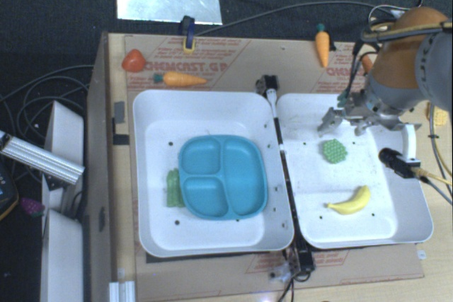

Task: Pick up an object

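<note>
In the right bin lie a green bumpy object near the middle and a yellow banana toward the front. My gripper hangs above the back of that bin, up and right of the green object, with its two fingers spread apart and nothing between them. The left bin holds a blue divided plate with a green piece at its left edge.
On the cardboard behind the bins lie a carrot, a red-orange tomato-like object and a second carrot. A black clamp sits where the bins meet. Cables run along the left side.
</note>
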